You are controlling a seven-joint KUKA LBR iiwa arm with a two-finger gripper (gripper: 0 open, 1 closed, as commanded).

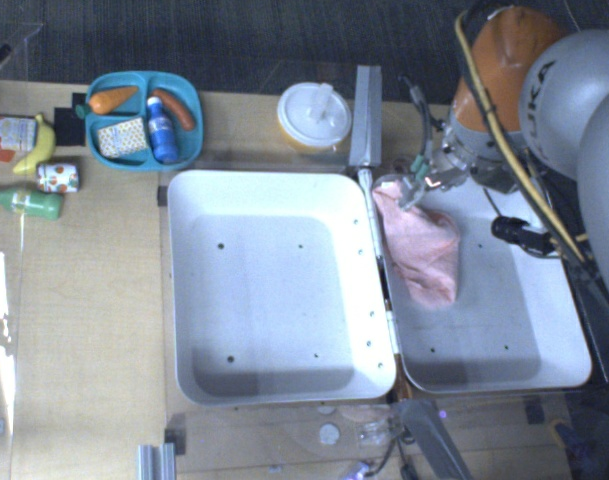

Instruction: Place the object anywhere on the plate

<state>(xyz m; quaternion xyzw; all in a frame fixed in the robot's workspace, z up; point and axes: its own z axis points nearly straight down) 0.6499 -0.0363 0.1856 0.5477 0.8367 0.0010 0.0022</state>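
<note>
My gripper (416, 190) is at the far left corner of the right bin (544, 363), fingers closed on the upper edge of the pink cloth (424, 248), which drapes across the bin floor.

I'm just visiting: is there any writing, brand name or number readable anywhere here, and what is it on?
"KUKA", partly seen, runs along the grey robot arm.
White and red carton at far left: print too blurred to read.
Small patterned can: markings too small to read.
Blue bottle in the blue divided tray: label unreadable.
</note>
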